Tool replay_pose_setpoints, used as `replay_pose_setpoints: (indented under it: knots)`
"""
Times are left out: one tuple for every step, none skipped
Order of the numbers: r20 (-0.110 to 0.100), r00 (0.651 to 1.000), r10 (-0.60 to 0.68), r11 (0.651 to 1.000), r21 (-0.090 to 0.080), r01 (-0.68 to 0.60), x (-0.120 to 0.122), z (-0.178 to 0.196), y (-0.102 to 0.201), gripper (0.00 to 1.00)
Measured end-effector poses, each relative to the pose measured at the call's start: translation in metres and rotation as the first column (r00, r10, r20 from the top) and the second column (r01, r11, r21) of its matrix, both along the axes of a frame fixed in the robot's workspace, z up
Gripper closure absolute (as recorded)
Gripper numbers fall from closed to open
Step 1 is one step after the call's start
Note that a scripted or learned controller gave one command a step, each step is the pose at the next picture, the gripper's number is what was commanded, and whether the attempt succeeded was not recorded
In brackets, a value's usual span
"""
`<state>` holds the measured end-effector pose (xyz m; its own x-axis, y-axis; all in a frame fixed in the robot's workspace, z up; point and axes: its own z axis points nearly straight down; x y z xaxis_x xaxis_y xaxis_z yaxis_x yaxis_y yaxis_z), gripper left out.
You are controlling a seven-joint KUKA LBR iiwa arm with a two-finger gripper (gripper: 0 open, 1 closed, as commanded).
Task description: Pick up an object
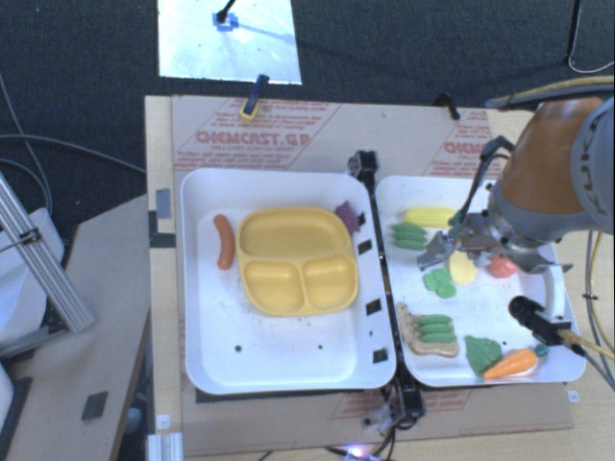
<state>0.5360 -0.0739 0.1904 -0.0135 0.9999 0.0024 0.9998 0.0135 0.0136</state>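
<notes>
— Yellow and green toy food filled the right bin [573, 339], and your gripper [444, 250] hung over its middle, right of the frame's centre. Which piece lay closest?

— You had the small green piece [439, 281] just below the gripper, touching the pale yellow piece [463, 270] to its right. The green pods [409, 236] lay just to the gripper's left, long axis running left to right, with the corn [430, 217] above them.

— Were the fingers wide or narrow?

— You couldn't have told; the wrist hid too much, and nothing showed held between them.

— So the coming move?

— You would judge it a short drop toward the frame's bottom onto the green piece. The carrot [513, 363] and the yellow tray [293, 259] in the left bin [197, 286] lay well apart.
</notes>
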Motion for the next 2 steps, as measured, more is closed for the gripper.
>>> replay_pose_setpoints:
  knots:
    - [-0.018,1.0,-0.015,1.0,-0.003,0.015,-0.005,-0.111,-0.036,0.0]
    - [-0.008,1.0,-0.014,1.0,-0.006,0.014,0.035,-0.105,-0.073,0.0]
